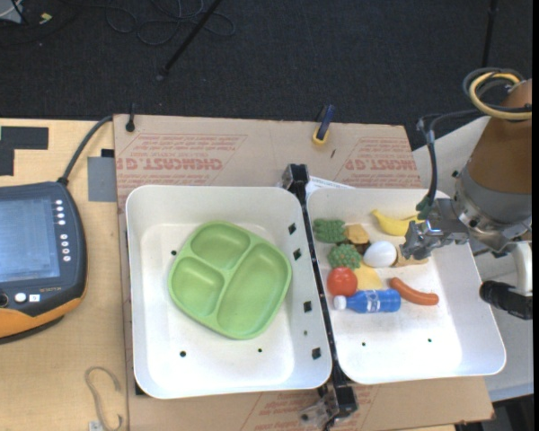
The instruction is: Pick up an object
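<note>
In the right bin (pixel 467 348), gripper (pixel 419 238) sits low beside the white egg (pixel 380 254) and banana (pixel 393 223), likely lining up a grab; grip state unclear.

Dark carpet (pixel 251 52) with loose black cables (pixel 162 12) lies behind a cardboard-covered bench (pixel 216 155). A control tablet (pixel 27 250) rests at the left.
</note>
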Motion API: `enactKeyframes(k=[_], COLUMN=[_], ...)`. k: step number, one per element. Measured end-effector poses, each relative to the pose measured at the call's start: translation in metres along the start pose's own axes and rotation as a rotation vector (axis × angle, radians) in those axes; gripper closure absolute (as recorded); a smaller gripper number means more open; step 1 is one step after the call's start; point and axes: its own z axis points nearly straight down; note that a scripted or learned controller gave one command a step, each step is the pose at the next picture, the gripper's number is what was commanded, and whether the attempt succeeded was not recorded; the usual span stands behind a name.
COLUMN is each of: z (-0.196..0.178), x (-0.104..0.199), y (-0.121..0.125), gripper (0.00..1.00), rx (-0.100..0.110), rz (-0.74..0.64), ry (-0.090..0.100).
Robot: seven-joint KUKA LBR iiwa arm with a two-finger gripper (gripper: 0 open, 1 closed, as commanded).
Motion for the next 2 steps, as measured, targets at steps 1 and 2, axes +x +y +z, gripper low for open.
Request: enactKeyframes(k=[1,2], z=[0.003,0.004], x=[0.036,0.043], y=[0.047,0.089], gripper=[1.0,1.0], rx=[0.001,0.001], rz=[-0.001,0.003], ry=[0.001,0.0])
